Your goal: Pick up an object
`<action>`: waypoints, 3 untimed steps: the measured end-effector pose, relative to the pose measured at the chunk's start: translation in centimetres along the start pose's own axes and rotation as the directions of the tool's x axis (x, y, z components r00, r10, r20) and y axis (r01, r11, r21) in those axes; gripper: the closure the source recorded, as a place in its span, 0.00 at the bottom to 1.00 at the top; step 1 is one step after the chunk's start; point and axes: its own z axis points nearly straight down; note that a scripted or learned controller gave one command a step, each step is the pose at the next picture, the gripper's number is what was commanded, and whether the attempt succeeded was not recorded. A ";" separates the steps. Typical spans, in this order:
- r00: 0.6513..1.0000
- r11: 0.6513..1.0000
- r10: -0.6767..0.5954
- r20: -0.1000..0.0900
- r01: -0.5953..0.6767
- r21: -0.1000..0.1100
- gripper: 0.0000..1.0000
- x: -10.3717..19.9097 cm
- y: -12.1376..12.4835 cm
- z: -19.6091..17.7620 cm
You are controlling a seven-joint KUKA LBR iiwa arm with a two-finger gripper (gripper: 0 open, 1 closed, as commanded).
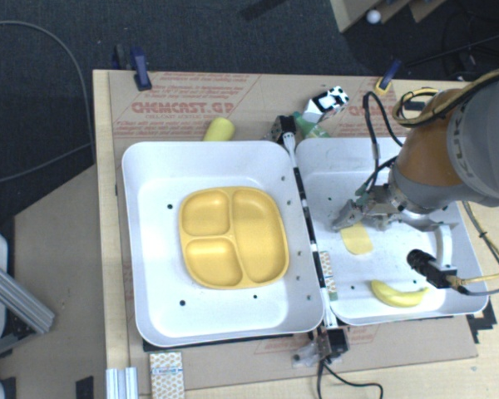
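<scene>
Camera view: in the right bin (316, 152) a small pale-yellow block (358, 240) lies just below the gripper (349, 215) — whose state I cannot tell — and looks light, stiff, best pinched across its short sides.

1. I see two white bins (150, 223) on a tan bench (108, 140) printed with red lettering.
2. A yellow divided plate (233, 237) sits in the left bin.
3. The right bin has a pale yellow piece (358, 240) and a yellow banana (397, 294).
4. The arm (449, 152) is grey with an orange band.
5. A black-and-white checked item (328, 100) lies on the bench, beside a yellow object (219, 129).
</scene>
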 end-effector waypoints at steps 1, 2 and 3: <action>1.000 1.000 0.001 -0.002 -0.001 0.004 0.00 1.7 -1.9 0.0; 1.000 1.000 0.001 0.001 -0.001 -0.001 1.00 1.6 -1.8 -1.1; 1.000 1.000 0.001 0.001 -0.001 0.000 1.00 -2.5 -5.1 -8.4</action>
